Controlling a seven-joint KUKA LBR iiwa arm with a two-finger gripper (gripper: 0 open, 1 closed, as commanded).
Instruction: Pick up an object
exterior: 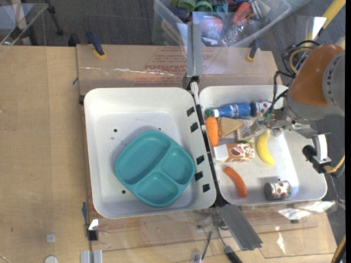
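Banana lies in right bin beside small carton, with sausage and can nearer the front; gripper poised over the banana's upper end, jaws' state cannot be told.

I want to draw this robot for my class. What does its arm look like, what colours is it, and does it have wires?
The arm is chunky and rounded, mostly grey, with a wide orange band near the wrist. Thin black cables loop beside it and run down toward the gripper, which is small, dark and metallic, above the right bin. A white and black piece hangs off the arm's lower side.
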